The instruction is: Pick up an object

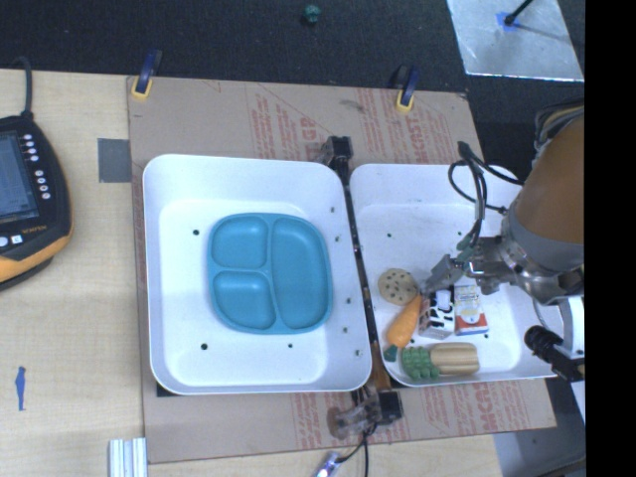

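From the fixed camera above the desk [79, 316], the grey arm [552, 217] is seen reaching in from the right, its tool [444, 276] lowered over the right bin [417, 192]; whether the fingers are apart or together cannot be told. Just beside the tool a small carton [467, 308], a black-and-white item [440, 313], a carrot [403, 322], a round cookie [397, 285], a bread roll [457, 358] and a green knobbly piece [418, 363] are crowded at the bin's near edge. A smooth blue sectioned plate [268, 271] is seen in the left bin [174, 197].

Blue plate [269, 271], teach pendant [27, 195]
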Robot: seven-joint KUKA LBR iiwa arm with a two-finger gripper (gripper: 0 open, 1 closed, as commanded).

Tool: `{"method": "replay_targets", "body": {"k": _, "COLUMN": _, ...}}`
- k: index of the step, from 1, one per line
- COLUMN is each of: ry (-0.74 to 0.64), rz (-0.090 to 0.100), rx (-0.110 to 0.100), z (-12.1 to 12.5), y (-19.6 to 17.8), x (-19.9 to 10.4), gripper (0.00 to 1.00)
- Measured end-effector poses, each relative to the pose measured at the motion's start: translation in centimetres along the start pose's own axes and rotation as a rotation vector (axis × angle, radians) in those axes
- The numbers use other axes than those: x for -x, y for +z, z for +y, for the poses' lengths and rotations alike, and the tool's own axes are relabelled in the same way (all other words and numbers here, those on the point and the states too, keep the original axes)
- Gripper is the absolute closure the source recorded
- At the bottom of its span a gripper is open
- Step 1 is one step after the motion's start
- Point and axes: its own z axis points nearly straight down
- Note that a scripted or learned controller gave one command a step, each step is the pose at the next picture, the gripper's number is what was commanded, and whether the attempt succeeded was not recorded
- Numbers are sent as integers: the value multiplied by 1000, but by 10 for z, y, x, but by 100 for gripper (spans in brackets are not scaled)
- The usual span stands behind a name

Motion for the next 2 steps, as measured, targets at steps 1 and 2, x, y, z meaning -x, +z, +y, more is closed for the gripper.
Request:
{"method": "replay_targets", "body": {"k": 1, "ry": 0, "rz": -2, "rx": 0, "z": 62, "y": 53, "x": 46, "gripper": 0}}
{"method": "replay_targets", "body": {"k": 2, "ry": -1, "rz": -3, "rx": 5, "z": 47, "y": 99, "x": 9, "gripper": 0}}
